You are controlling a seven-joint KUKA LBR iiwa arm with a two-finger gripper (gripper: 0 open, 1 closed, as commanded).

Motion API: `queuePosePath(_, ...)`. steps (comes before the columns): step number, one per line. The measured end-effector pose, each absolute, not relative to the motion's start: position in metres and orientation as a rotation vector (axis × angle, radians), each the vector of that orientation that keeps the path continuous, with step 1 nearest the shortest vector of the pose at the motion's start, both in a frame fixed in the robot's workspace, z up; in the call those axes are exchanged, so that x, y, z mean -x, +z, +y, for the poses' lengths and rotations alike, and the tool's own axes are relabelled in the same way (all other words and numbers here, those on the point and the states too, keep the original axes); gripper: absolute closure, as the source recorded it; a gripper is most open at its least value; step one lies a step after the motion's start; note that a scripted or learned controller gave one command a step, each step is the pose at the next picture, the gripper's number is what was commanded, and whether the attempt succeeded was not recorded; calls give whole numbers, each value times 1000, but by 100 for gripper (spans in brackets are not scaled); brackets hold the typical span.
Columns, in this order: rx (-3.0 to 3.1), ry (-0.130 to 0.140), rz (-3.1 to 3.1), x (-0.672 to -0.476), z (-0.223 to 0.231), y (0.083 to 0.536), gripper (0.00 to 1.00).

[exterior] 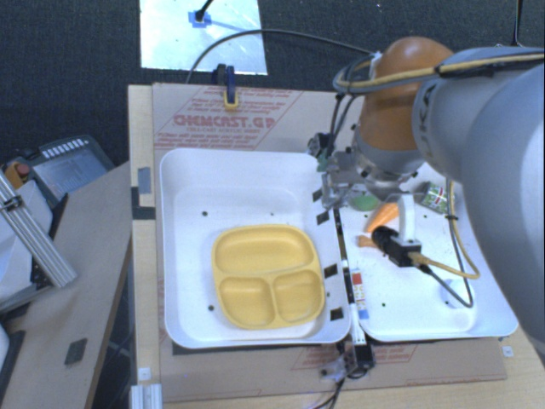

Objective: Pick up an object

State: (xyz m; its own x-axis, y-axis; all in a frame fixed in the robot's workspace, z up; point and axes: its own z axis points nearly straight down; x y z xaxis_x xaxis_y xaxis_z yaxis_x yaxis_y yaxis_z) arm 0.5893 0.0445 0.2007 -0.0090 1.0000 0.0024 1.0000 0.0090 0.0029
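Camera view: left bin point(187, 228) holds a yellow three-compartment tray point(268, 275). Right bin point(426, 305) holds an orange piece point(381, 216), a green piece point(364, 201) and a small labelled container point(434, 197). Gripper point(335, 190) hangs over the right bin's left edge, near those pieces; whether its jaws are parted or closed cannot be told.

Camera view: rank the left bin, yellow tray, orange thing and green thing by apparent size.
1. Left bin
2. Yellow tray
3. Orange thing and green thing: both small and partly hidden, so unranked.

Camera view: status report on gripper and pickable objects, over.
Gripper at inner edge of right bin. Orange object and green object close beside it. Yellow tray in left bin.
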Motion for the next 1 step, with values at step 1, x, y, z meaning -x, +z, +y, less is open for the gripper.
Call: queuePosePath(1, -2210, 7, 2233, -600, 97, 217, 100)
